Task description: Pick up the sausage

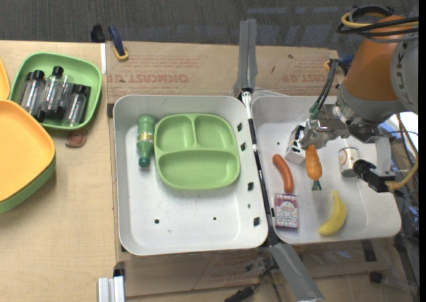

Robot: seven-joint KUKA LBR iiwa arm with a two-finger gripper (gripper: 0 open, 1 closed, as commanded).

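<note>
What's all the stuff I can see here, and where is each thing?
sausage: one, red-orange, right bin, left part
carrot: one, orange, right bin, beside the sausage
banana: one, yellow, right bin, near edge
small box: one, red and white, right bin, below the sausage
can: one, pale, right bin, right side
divided plate: one, green, left bin
green bottle: one, left bin, left of the plate
green tray of bottles: one, bench, far left
orange plates: stack, left edge
arm: one, grey and orange, over right bin
pincer: one, above the carrot
</note>
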